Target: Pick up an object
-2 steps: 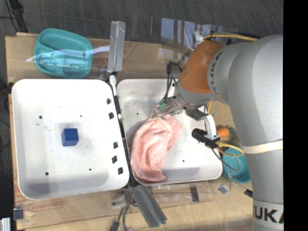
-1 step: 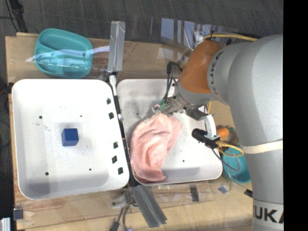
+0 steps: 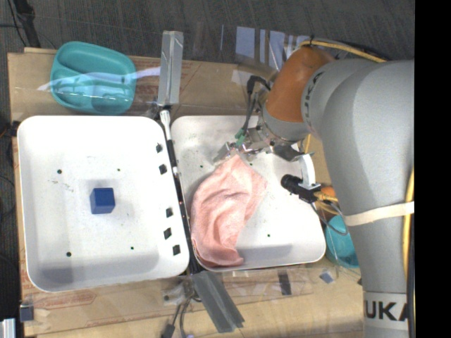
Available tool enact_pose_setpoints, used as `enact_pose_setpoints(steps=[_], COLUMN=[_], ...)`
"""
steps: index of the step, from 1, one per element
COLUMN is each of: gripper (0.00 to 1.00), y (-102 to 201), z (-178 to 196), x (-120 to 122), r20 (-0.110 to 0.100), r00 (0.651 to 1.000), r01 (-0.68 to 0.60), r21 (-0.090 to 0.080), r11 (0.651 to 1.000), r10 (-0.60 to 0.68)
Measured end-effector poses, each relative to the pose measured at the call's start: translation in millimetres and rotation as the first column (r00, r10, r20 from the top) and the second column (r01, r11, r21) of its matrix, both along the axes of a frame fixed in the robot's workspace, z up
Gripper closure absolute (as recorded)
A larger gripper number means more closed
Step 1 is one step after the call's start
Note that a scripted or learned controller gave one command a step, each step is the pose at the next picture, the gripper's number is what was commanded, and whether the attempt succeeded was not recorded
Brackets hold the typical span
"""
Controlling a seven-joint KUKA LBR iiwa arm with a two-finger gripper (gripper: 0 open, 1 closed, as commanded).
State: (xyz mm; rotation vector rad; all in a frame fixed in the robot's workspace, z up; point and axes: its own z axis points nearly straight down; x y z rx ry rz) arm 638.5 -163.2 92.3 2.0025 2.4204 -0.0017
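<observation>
In the camera view the gripper [image 3: 243, 145] sits at the upper corner of the pink cloth [image 3: 224, 213], which lies crumpled in the right bin [image 3: 296, 248]; I cannot tell its state. The risk, as I judge it, is a thin pinch of limp fabric slipping free on lifting. The cloth looks soft, folded, draped toward the bin's near-left wall. A blue cube [image 3: 103, 200] rests in the left bin [image 3: 42, 146], well apart from the cloth.

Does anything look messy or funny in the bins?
Yes. The pink cloth in the right bin is crumpled and bunched against the bin's left wall instead of lying flat. Its top corner is pulled up to the gripper. The blue cube sits neatly in the left bin.
</observation>
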Motion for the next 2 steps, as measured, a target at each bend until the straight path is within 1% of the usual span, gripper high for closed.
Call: enact_pose_setpoints(steps=[1,2], gripper=[1.00,1.00], y=[1.9,66.8], z=[10.1,95.5], x=[0.7,17.8], r20=[0.000,0.002], r00=[1.000,1.000], r01=[-0.006,0.018], r21=[0.000,0.002], r11=[1.000,1.000], r10=[0.006,-0.019])
